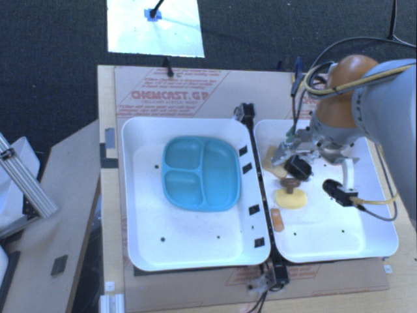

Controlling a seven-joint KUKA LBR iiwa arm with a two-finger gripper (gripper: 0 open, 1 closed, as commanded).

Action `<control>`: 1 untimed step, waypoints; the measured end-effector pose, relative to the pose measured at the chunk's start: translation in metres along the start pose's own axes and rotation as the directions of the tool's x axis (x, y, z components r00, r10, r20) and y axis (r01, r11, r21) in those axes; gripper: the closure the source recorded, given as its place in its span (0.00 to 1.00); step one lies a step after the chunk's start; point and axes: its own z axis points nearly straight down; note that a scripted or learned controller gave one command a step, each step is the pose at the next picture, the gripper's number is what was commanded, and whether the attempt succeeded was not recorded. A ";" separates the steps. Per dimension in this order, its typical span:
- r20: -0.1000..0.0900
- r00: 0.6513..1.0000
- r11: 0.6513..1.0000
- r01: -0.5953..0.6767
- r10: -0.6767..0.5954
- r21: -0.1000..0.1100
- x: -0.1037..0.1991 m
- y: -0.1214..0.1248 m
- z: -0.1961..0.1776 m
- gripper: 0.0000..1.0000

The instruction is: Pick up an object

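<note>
Closest to the camera is the front rim of the right bin (339,256). A little behind it, a small orange piece (278,220) lies against the divider edge.

The gripper (297,167) hangs low over the middle of this bin, toward its divider side. Its dark tip is too crowded to show whether it is wide or narrow, and I cannot tell if anything is held. Just in front of it lies a yellow lump (291,199) with a small brown bit (290,184) on its back edge. This looks like the nearest target. A flat tan piece (274,160) lies beside the gripper toward the bin's back-left corner.

I judge the step to be lining up for a grasp. To do it well, centre over the yellow lump, come straight down so it sits squarely between the jaws, and stay off the divider wall and the brown bit, which could tip the grip.

The left bin (140,240) holds a blue divided plate (199,173) near its centre.

Count: two bins, one plate, one yellow lump, one brown bit, one tan piece, one orange piece.
</note>
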 end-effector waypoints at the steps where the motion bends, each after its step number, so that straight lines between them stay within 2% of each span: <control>1: 0.001 1.000 1.000 0.000 0.000 -0.003 -0.001 0.001 -0.012 1.00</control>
